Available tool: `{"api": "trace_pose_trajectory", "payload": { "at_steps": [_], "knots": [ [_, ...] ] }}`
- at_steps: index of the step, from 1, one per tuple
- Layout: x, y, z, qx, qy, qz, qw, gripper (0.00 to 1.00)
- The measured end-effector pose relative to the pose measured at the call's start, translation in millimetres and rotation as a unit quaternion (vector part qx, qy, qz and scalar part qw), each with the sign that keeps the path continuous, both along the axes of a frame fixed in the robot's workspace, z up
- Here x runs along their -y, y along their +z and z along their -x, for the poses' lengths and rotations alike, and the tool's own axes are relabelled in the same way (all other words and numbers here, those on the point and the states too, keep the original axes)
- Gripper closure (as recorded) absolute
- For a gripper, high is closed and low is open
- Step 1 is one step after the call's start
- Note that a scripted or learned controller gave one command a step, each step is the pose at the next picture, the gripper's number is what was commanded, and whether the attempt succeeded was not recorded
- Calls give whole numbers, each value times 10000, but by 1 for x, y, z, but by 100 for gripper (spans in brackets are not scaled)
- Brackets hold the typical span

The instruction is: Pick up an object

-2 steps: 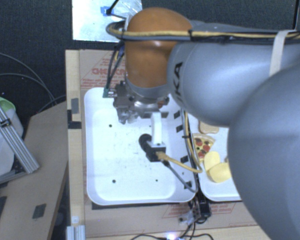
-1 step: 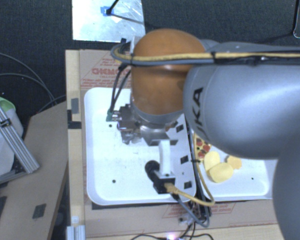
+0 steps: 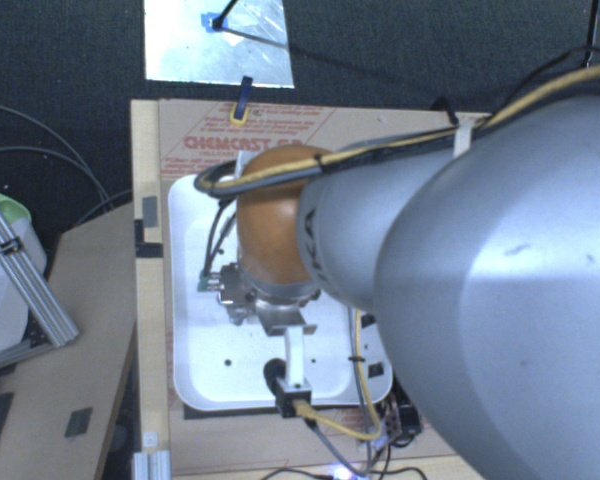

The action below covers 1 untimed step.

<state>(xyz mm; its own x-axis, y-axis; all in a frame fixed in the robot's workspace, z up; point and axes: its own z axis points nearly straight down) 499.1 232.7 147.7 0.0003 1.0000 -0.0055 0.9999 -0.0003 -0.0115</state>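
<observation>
Arm [image 3: 480, 268] stretched across the white bin [image 3: 192, 268], gripper [image 3: 268, 313] over its middle.
Your gripper hangs just below the orange band [image 3: 270, 218], above the bin floor; you cannot tell whether it is open or closed. A small dark speck [image 3: 227, 361] lies near the gripper, and the arm hides any object beyond it.

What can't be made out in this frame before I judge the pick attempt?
- Camera view: whether the gripper holds anything; the wrist with its orange band sits right over it.
- Camera view: contents of the bin on the view's right; the arm covers all but a sliver.
- Camera view: the far and right part of the near bin, also under the arm.
</observation>
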Motion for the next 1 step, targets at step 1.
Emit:
{"api": "trace_pose_trajectory", "payload": {
  "at_steps": [1],
  "knots": [
    [-1, -67, -79, 78, 0, -31, 10000, 100]
  ]
}}
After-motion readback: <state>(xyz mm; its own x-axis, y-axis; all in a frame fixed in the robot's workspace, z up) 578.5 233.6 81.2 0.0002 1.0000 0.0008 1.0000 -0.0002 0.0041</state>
